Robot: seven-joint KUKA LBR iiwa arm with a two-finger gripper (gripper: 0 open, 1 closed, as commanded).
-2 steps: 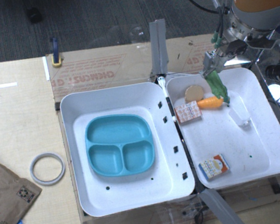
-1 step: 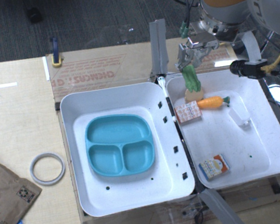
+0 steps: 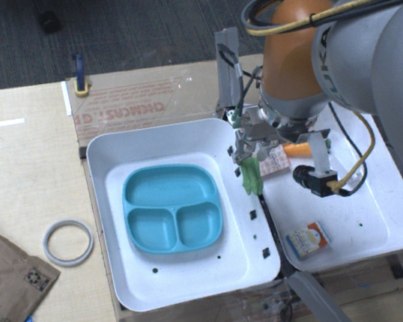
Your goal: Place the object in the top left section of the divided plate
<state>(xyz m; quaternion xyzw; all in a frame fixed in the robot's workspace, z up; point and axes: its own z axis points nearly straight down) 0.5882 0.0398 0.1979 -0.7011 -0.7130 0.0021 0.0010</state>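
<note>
Two-finger gripper looks clamped on a floppy green object, mid-carry, next swing left over the turquoise divided plastic plate.

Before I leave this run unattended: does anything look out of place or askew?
Yes. A green object hangs below the gripper over the rim between the two bins, not over the blue divided plate. A small carton lies tilted in the right bin.

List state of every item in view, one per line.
pincer: over the seam between the bins, a green object between its fingers
green object: hanging from the pincer
divided plate: flat in left bin, sections bare
small carton: lying in right bin
tape ring: flat on bench
</note>
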